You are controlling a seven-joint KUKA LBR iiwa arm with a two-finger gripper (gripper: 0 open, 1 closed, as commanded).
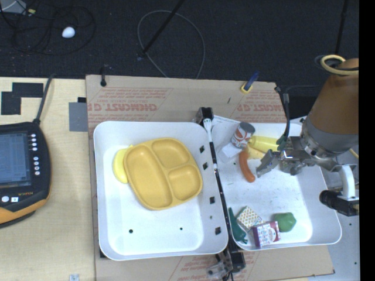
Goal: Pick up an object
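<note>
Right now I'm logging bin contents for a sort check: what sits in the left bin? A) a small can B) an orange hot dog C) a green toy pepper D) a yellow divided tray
D: the yellow divided tray lies in the left bin; the pepper, can and hot dog lie in the right bin.

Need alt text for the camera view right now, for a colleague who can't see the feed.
The grey arm's gripper reaches from the right into the right bin, low beside an orange sausage-shaped toy, with a small can and a yellow item nearby. The left bin holds a yellow divided tray.
</note>
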